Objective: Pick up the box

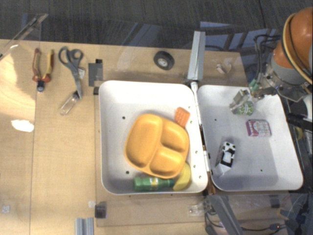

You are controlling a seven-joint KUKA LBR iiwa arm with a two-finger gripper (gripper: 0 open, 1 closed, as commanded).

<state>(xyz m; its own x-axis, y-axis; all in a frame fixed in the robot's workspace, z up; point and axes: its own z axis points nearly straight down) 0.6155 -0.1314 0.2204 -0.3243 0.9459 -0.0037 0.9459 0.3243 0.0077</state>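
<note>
A slanted view from above shows 2 shallow white bins side by side on a wooden bench.

Nearest, at the left white bin's (110,131) 6 o'clock edge, a green plastic bottle (152,182) lies on its side next to a yellow rounded fruit-like piece (183,178). In the right white bin (288,175), towards 7 o'clock, a small black-and-white carton (226,154) lies tilted.

Further back, a yellow 3-section plastic plate (157,144) covers the left bin's middle, with a small orange ridged block (182,115) at its 1 o'clock.

The small flat pink-and-white box (257,128), judged to be the target, lies just past the right bin's centre. It looks light and stiff, perhaps slick-faced, so pinching across its 2 short sides seems best. Bare floor surrounds it, and every wall is well apart from it.

At the box's 11 o'clock, near the far wall, the grey 2-finger gripper (243,102) hangs over the bin. Whether it is open or closed cannot be told. The grey arm with its orange band (296,33) enters from 2 o'clock.

Farthest, on the bench, lie a black tape roll (164,59), grey scissors (73,67) and red-handled pliers (42,67).
</note>
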